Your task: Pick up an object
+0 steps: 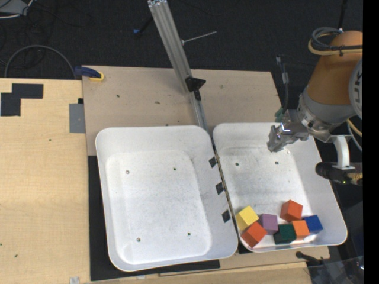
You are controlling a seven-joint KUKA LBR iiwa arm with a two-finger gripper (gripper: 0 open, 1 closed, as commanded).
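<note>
Several small blocks lie bunched at the near edge of the right bin (260, 170): a yellow block (247, 216), an orange-red block (254, 234), a purple block (269, 222), a dark green block (285, 234), a red block (291, 209), an orange block (301, 228) and a blue block (312, 223). My gripper (277, 139) hangs over the far right part of that bin, well away from the blocks. Nothing shows between its fingers.
The left bin (157, 194) sits beside the right one, with a row of black clips (218, 187) along the divide. A slanted aluminium rail (177, 58) rises behind the bins. The arm's grey and orange body (331, 93) stands over the right bin's far right corner.
</note>
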